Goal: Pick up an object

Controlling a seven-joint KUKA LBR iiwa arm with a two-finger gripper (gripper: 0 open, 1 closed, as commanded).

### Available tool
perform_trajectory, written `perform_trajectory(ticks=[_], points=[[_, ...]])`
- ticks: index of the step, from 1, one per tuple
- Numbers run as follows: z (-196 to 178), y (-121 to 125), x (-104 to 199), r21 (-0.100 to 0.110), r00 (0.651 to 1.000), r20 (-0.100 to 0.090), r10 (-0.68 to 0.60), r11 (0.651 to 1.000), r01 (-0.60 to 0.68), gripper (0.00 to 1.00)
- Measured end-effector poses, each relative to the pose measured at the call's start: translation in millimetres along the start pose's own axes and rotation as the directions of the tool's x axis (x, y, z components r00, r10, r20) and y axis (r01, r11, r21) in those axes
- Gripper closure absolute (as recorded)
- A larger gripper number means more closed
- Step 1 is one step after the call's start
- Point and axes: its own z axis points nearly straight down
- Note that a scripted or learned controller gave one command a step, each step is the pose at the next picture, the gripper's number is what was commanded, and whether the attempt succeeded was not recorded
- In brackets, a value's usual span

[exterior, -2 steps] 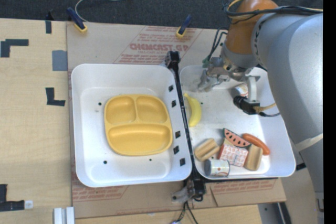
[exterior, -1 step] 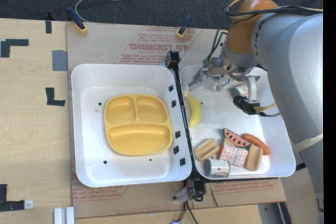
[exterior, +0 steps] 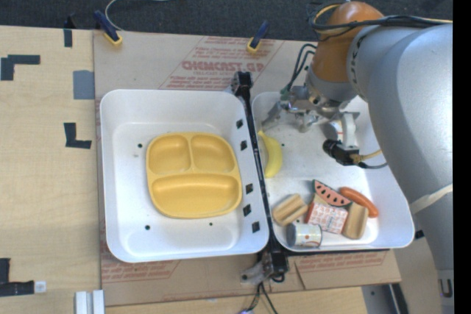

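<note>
Banana just below-left of gripper, finger state unclear; curved peel risks slipping against bin wall

glossy plastic bins, matt yellow tray, cardboard base

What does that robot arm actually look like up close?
The arm is thick, rounded and smooth grey, with an orange band above the wrist. Black cables loop over it. The gripper is small, metallic grey.
</note>
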Motion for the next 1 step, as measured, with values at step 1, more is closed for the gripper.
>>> perform_trajectory(ticks=[1], points=[[-10.3,0.3,0.3,0.000,1.000,0.001,-0.001,1.000,0.001,1.00]])
